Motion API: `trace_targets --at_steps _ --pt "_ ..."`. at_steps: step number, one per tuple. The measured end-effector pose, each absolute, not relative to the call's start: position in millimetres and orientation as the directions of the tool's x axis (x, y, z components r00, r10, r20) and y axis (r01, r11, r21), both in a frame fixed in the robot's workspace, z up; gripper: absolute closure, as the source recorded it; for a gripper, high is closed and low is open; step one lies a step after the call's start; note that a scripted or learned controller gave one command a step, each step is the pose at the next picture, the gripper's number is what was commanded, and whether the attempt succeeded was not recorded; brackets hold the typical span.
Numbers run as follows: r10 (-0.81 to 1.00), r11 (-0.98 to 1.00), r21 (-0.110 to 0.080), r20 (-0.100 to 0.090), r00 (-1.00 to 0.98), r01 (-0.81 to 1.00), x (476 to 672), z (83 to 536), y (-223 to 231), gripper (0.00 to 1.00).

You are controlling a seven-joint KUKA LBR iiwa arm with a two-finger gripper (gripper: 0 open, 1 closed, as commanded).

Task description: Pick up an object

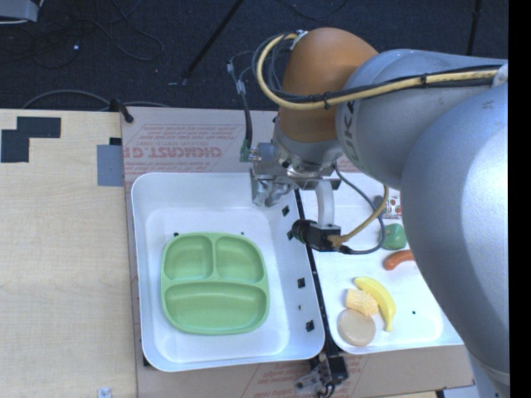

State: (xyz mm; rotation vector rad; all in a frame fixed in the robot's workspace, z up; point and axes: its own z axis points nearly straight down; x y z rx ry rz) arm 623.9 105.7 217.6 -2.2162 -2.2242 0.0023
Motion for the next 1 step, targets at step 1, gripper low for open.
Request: trace_targets --at_steps 1 --pt "1.000 0.002 -0.003 0.000 -0.002 1.000 623.3 217.9 105.0 0.00"
